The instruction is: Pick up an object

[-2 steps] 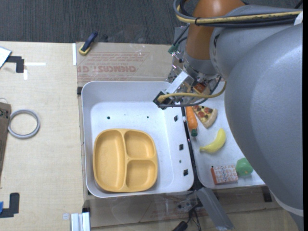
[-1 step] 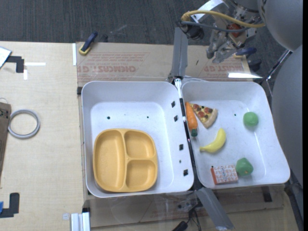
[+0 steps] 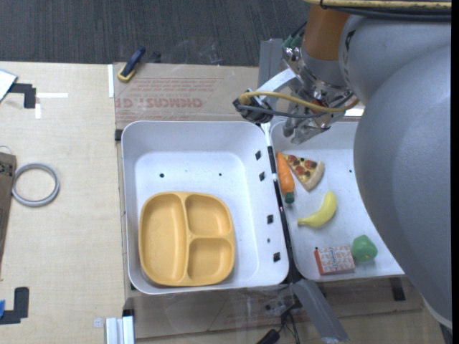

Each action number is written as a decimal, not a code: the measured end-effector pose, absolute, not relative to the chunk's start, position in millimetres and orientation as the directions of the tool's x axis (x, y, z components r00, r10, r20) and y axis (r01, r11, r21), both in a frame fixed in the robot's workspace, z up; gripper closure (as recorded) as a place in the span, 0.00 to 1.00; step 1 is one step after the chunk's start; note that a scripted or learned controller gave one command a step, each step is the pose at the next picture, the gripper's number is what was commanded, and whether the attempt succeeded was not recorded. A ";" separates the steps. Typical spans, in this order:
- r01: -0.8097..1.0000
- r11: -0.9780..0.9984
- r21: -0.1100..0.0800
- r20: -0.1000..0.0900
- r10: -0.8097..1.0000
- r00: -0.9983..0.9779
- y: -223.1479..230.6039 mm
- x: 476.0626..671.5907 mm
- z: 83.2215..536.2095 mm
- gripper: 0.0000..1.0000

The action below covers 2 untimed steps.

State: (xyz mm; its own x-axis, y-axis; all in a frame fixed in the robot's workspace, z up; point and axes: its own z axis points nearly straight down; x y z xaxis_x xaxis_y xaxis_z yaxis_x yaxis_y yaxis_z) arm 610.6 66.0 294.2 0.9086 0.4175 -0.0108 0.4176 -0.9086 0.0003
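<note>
Nearest the camera, at the front of the right bin (image 3: 391,269), a small red-and-white box (image 3: 334,260) is seen lying flat, and a green pepper (image 3: 364,248) is found just beside it on its right. A little further back, a banana (image 3: 320,212) is laid curving across the white floor. Beyond that, a carrot (image 3: 286,177) is stretched along the bin's left wall, with a pizza slice (image 3: 306,170) just beside it, the two close enough that touching cannot be ruled out.

Over in the left bin (image 3: 193,145), a yellow divided plate (image 3: 188,238) with three compartments is set toward the front corner.

Further back, the tool (image 3: 305,130) is held above the far end of the right bin, just past the pizza slice, and nothing is seen between its fingers; whether they are spread or pressed together cannot be told. A yellow cable (image 3: 287,100) is looped around the wrist, and the orange band (image 3: 326,34) is seen above it.

Out on the bench (image 3: 64,249), a roll of tape (image 3: 34,184) is left well apart from both bins.
</note>
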 end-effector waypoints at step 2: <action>0.601 -0.799 -0.002 -0.010 0.601 0.799 42.7 596.2 293.5 1.00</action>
